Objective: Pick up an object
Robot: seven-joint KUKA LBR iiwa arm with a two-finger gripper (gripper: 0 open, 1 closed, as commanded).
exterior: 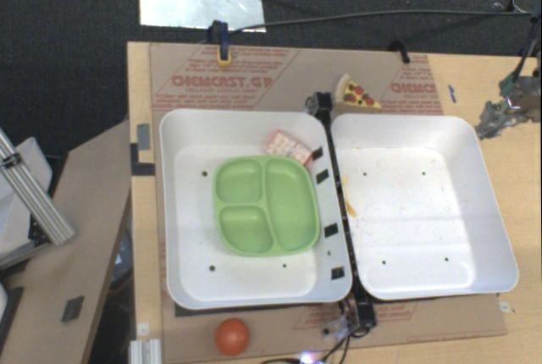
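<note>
A green divided plate (pixel 265 206) lies at the centre of the left bin (pixel 182 184), with a small pink packet (pixel 290 147) near that bin's far edge. The gripper (pixel 500 115) hangs beyond the far right corner of the right bin (pixel 474 184); whether it is clenched cannot be told. Judged step: approach not begun; next, travel over the left bin and descend.

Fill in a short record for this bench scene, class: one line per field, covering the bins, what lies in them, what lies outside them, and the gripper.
left bin: holds a green divided tray and a small pink packet at the tray's far edge
right bin: a thin yellow strip near its left wall
outside bins: toy pizza slice behind the bins; orange ball in front of left bin
gripper: at the right bin's far right corner, above the rim; nothing seen held
</note>
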